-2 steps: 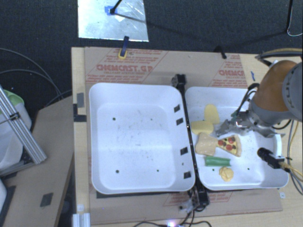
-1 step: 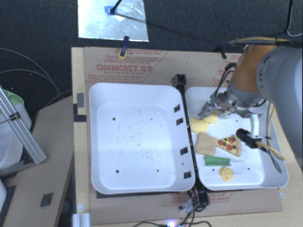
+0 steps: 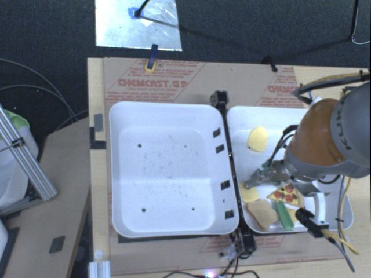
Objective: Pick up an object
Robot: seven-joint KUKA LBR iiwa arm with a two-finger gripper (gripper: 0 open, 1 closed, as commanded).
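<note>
Where the bench (image 3: 191, 77) shows bare, it is a tan board printed with red lettering, standing on dark carpet; a square metal sheet (image 3: 138, 15) lies on the carpet beyond its far edge, and a blue and yellow clip (image 3: 152, 59) sits at the board's far side. Two shallow white bins rest on the board side by side, with a black divider strip carrying small clips between them. The left bin (image 3: 168, 169) presents a wide floor marked with faint specks and four small dots. The right bin (image 3: 240, 120) holds all the objects, gathered toward its near half, so its far portion offers open floor.

A yellow round piece (image 3: 258, 138) lies near the middle of the right bin, apart from the rest. A smaller pale yellow disc (image 3: 250, 194) lies close to the divider. A tan bread-shaped piece (image 3: 262, 213) sits at the near wall. A pizza slice toy (image 3: 287, 196) lies just beside it, its long axis running left to right. A green stick (image 3: 284, 214) lies touching the bread piece, its long axis running from the far side toward the near right.

The arm enters from the right and covers the right part of that bin. The gripper (image 3: 255, 181) is low over the floor, pointing left toward the divider, between the round piece and the disc; whether it is released or clenched cannot be told, and nothing is seen in its grasp.
</note>
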